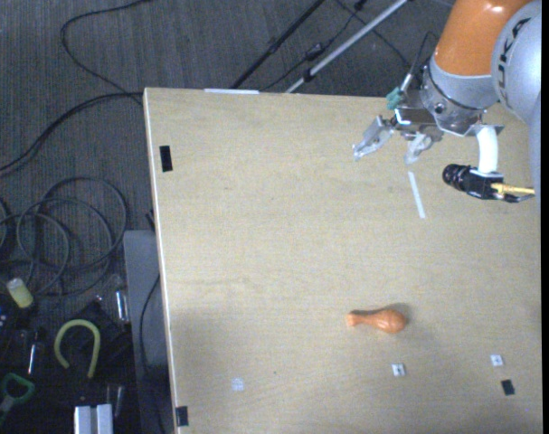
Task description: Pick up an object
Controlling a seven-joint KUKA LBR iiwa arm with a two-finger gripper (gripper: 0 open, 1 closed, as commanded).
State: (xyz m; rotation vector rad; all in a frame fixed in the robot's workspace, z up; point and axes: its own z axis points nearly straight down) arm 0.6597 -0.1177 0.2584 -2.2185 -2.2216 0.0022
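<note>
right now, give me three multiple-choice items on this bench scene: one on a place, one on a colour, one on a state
1. Where does the pear-shaped object lie?
A. near the front edge of the bench top
B. beside the gripper at the back
C. on the floor among the cables

2. What colour is that object?
A. blue
B. orange
C. black

3. What is the state of the gripper?
A. shut on the orange object
B. open, with nothing between its fingers
C. resting on the orange object

Answers:
1 A: the pear-shaped object sits low in the view, far from the arm.
2 B: it is orange against the tan bench top.
3 B: the gripper hangs spread apart at the back, well away from the object.
</note>
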